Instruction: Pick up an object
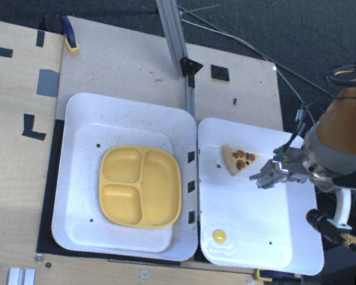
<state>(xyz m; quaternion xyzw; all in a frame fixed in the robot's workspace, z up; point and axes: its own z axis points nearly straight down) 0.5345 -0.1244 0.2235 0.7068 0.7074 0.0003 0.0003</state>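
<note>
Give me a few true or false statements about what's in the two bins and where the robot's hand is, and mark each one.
1. The yellow divided plate lies in the left bin. True.
2. The pizza slice toy lies in the left bin. False: it lies in the right bin, near its far edge.
3. The fried egg toy lies near the right bin's front left corner. True.
4. The hand is over the yellow divided plate. False: it is over the right bin, just right of the pizza slice toy.
5. The yellow divided plate holds the fried egg toy. False: its compartments are bare.
</note>
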